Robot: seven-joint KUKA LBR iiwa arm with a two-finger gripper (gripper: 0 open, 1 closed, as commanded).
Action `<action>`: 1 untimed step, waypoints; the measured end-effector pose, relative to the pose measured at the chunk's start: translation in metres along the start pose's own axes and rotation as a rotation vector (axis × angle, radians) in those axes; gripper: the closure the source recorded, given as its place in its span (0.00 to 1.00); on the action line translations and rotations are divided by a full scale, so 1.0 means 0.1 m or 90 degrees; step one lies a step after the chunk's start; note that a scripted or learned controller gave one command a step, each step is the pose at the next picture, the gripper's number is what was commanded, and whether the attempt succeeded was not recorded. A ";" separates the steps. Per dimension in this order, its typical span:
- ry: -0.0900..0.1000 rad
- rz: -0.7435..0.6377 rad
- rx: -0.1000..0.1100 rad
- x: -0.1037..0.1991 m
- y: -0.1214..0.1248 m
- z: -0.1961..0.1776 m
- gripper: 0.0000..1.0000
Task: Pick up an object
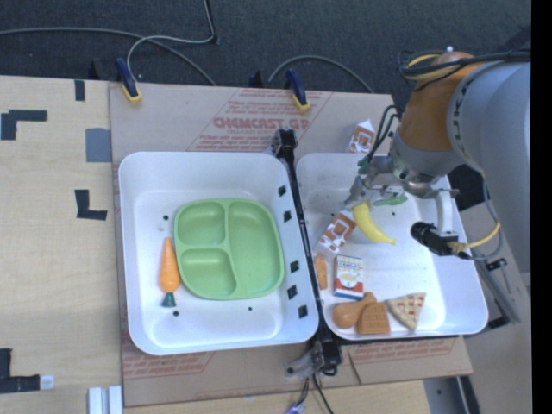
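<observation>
Camera view from above takes in my bench [52, 231] and, on it, two white bins side by side: the left bin [147, 317] and the right bin [457, 309]. My one arm [448, 102], grey with its orange band, reaches in from the right over the far part of the right bin.

One green divided plate [228, 248] lies flat in the middle of the left bin, and one orange carrot [169, 267] lies just beside the plate's left edge, pointing along it.

I count seven smaller things in the right bin: one banana [373, 223], one small carton [348, 278] lying flat, one red-and-white packet [337, 231] near the bin's left wall, one pizza slice [407, 309] near the front, two brownish bread-like pieces [362, 316] touching each other, and one orange piece [321, 271] against the divider. Another small carton [362, 135] rests outside, beyond the bin's far rim.

My gripper [373, 193] hangs just above the banana's upper end, possibly touching it. How far its fingers are spread I cannot tell.
</observation>
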State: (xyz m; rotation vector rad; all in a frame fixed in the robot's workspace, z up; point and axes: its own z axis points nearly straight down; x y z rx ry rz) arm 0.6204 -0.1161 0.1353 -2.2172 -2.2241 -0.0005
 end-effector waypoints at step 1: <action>0.000 0.000 -0.001 0.53 -0.21 -0.77 1.00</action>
